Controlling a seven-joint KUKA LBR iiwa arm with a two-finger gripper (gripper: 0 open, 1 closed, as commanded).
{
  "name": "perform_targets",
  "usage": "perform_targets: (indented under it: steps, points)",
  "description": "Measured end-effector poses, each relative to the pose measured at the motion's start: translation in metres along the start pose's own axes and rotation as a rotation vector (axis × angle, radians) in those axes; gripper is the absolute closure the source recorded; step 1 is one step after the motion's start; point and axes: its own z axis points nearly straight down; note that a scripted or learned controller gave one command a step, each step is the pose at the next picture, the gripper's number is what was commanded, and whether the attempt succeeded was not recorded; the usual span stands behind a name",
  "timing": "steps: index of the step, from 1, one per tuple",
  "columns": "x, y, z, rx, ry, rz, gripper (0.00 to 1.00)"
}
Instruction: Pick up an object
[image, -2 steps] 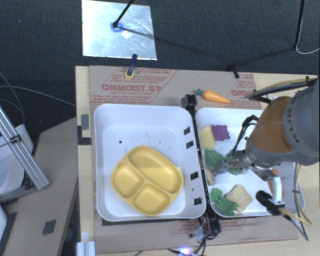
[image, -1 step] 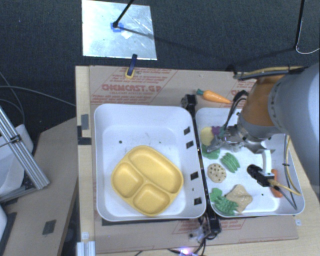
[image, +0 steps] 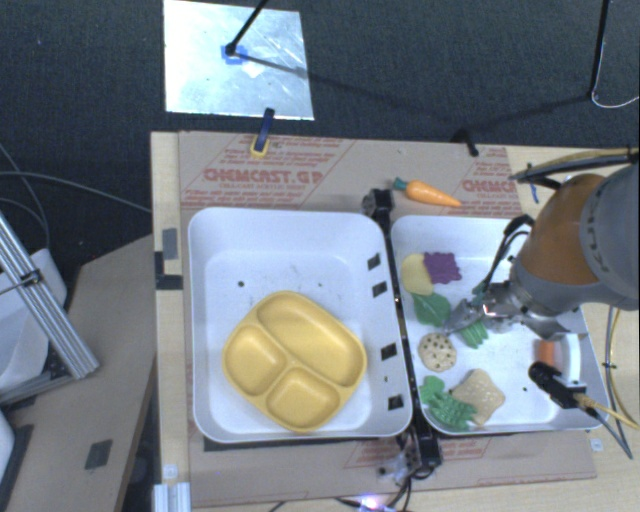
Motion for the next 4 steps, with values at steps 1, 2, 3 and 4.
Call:
perform_targets:
  steps: [1,2,3,4]
  points:
    - [0.045,0.053,0.0,-0.003,0.0,-0.003,0.0]
    - [0.046,0.007,-0.001,-0.002,0.0,0.001,0.0]
    - [0.044,0.004,-0.001,-0.003,0.0,0.0,0.0]
    - [0.038,-0.067,0.0,0.005,0.002,0.003,0.0]
